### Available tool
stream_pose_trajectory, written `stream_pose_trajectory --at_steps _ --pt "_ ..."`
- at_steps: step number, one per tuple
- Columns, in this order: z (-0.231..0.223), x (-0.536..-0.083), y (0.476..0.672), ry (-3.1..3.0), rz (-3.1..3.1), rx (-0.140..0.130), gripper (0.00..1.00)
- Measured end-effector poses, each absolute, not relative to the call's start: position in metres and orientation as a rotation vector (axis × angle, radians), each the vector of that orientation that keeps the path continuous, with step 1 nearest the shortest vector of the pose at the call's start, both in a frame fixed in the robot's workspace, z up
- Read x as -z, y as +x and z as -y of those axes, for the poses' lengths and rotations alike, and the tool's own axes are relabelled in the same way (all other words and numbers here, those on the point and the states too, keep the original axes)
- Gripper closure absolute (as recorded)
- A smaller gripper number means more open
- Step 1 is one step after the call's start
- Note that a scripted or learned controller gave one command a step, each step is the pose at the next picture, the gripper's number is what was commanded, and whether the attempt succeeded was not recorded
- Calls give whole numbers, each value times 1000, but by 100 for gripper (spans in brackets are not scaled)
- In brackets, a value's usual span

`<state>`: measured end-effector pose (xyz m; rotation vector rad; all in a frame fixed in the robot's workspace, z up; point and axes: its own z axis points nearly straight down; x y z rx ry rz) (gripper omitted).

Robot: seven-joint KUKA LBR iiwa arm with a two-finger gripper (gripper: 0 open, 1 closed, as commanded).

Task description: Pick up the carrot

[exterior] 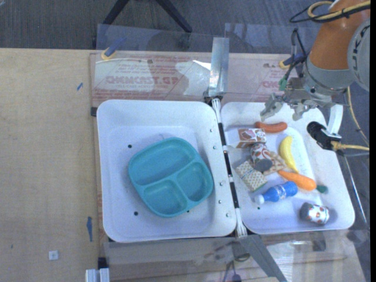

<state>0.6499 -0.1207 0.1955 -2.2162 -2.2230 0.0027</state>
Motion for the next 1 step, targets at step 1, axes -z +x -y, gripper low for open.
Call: stream_pose_trajectory --at_steps 1 --pt "125 -107 667 -2345 2085 -4 0"
